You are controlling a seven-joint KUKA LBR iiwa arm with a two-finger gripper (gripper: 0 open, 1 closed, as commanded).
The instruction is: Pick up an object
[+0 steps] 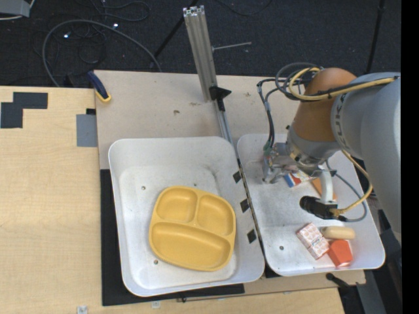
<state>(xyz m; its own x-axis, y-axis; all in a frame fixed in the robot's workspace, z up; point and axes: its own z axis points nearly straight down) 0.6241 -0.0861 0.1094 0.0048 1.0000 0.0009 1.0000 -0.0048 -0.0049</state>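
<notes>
My gripper [271, 173] hangs low over the upper left part of the right bin [281, 218], with the grey arm and its orange band above it. A small red and blue thing [292, 180] lies just right of the gripper, partly hidden by the wrist. An orange piece [318, 186] peeks out beside it. Near the bin's front right corner lie a pink patterned box [313, 239], a tan roll-shaped thing [338, 232] and an orange-red block [340, 253], close together.
The left bin [131, 175] holds a yellow divided plate [194, 228]. A metal post [203, 54] stands behind the bins, with a thin rod running down to the gap between them. Black clips line the shared bin edge.
</notes>
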